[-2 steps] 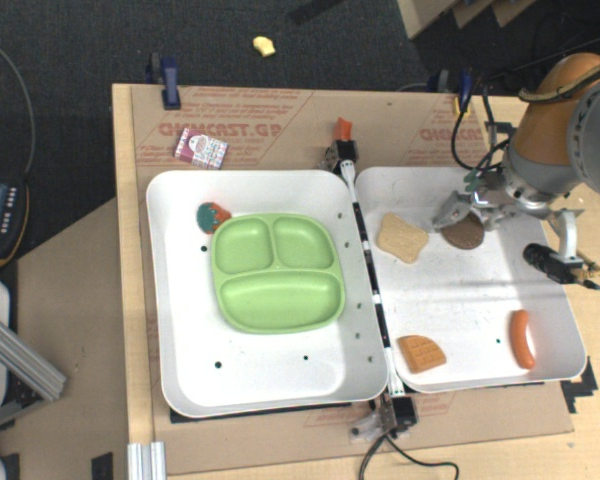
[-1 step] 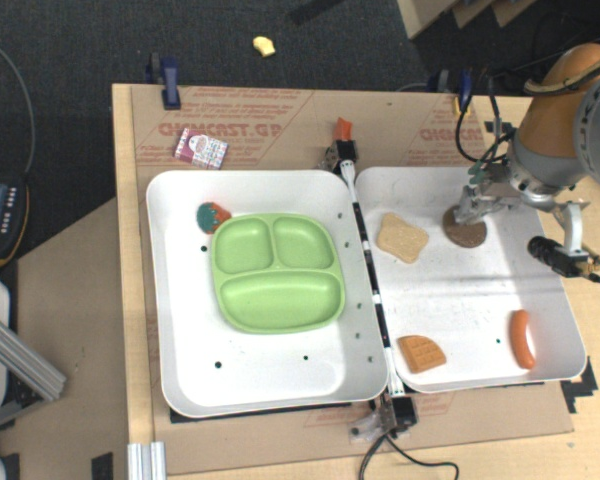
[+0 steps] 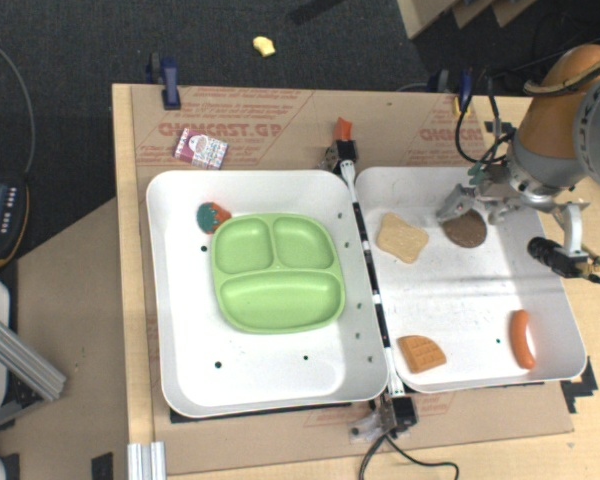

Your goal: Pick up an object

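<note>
The gripper point(image 3: 467, 211) hangs low at the right bin's point(image 3: 480, 373) far side, fingers spread open astride the brown cookie point(image 3: 467, 232), seemingly positioned to grasp it.

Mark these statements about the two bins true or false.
1. The green divided plate lies in the left bin. True.
2. The sausage lies in the left bin. False: it lies in the right bin, near its right wall.
3. The pincer is over the brown round piece. True.
4. The plate holds a bread slice. False: the bread slice lies in the right bin.
5. A waffle piece lies near the right bin's front edge. True.
</note>
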Controlling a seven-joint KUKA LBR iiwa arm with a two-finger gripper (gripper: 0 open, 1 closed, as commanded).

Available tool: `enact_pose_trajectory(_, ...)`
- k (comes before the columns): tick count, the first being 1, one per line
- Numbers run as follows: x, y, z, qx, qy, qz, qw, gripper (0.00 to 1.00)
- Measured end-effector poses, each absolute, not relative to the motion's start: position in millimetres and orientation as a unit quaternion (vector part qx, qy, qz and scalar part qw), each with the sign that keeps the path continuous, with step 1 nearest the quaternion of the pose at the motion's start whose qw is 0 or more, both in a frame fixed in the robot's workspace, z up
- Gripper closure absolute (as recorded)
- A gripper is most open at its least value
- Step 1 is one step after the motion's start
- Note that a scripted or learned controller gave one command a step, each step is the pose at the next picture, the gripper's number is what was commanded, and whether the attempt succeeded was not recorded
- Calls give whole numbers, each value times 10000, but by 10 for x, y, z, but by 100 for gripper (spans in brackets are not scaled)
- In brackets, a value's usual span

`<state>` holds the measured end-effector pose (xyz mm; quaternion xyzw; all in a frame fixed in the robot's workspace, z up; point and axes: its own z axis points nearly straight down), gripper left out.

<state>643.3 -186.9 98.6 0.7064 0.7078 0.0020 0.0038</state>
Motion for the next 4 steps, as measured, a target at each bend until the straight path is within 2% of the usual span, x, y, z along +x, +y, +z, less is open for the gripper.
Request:
enact_pose_trajectory(2, 6612, -1941, 851, 7067, 7075, 8, 20, 0)
enact_pose_trajectory(3, 6405, -2035, 851, 7076, 7066, -7, -8, 0)
enact_pose_trajectory(4, 6436, -1822, 851, 7063, 7079, 0, -6, 0)
